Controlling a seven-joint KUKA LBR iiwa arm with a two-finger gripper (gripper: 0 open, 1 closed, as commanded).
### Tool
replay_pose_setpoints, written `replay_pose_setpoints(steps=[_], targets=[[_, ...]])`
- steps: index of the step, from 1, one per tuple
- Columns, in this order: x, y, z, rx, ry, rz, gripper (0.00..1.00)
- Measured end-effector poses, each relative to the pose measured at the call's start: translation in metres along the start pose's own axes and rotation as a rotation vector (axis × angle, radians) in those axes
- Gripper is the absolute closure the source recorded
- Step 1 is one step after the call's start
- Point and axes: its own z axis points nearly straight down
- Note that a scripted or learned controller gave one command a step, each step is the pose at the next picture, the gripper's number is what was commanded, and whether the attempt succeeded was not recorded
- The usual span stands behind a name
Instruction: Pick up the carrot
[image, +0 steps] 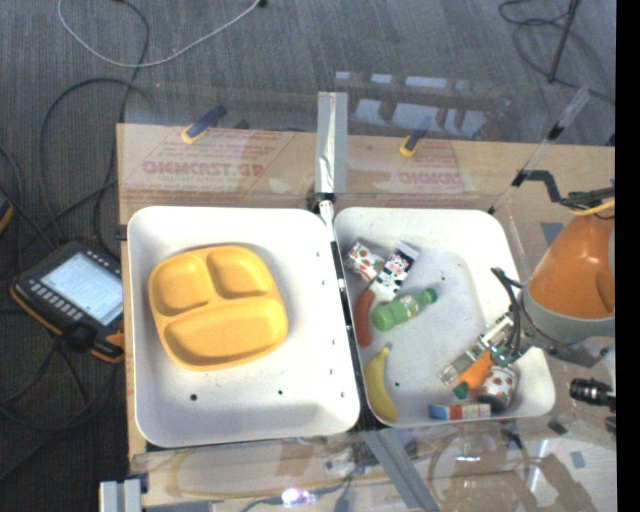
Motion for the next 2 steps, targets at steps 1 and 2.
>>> replay_pose_setpoints(steps=[1, 2], targets=[[0.0001, 0.0026, -0.0093, -0.004, -0.002, -0.002, 1.0], [0.0002, 0.0026, -0.0092, -0.004, -0.001, -0.002, 0.0]])
